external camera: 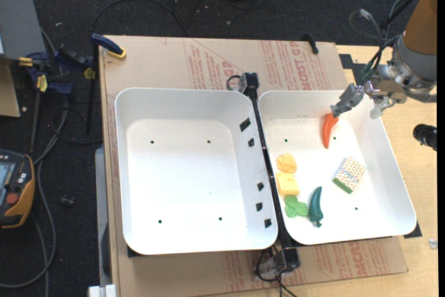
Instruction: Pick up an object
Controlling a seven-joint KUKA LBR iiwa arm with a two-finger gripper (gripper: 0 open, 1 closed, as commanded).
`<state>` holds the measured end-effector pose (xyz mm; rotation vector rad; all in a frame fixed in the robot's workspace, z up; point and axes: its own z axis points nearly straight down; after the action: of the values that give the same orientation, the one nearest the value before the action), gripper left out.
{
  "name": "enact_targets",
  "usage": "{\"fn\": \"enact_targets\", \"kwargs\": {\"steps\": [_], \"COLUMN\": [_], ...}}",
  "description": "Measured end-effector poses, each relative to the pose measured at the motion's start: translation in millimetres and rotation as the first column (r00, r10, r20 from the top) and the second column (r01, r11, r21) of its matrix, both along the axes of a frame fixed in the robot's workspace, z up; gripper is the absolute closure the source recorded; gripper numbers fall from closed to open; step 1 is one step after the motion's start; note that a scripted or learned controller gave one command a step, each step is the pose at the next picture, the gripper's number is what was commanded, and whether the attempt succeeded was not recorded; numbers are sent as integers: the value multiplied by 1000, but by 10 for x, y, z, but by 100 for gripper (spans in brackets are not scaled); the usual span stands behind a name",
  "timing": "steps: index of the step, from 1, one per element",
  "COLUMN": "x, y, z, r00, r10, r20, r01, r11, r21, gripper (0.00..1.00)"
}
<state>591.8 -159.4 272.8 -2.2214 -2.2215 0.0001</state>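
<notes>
My gripper [357,111] hangs over the back edge of the right bin [389,170], and its two fingers stand apart, so it is open. An orange chilli-shaped toy [326,130] lies just below and left of the left fingertip [338,110], not between the fingers. Whether that fingertip touches it I cannot tell. Further forward in the same bin lie a round yellow toy [286,163], a yellow block [288,185], a green leafy toy [295,207], a teal toy [316,205] and a small speckled block [349,174].
The left bin [139,149] stands beside the right one, with a black divider [263,149] between them. Both rest on a brown board [208,59]. Clamps and cables lie off the board to the left and behind it.
</notes>
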Motion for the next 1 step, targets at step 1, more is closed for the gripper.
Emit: {"fn": "enact_targets", "kwargs": {"steps": [1], "x": [461], "y": [-322], "z": [-733], "r00": [1000], "r10": [-1], "r20": [-5], "r01": [1], "r11": [1000], "r21": [0], "gripper": [0]}}
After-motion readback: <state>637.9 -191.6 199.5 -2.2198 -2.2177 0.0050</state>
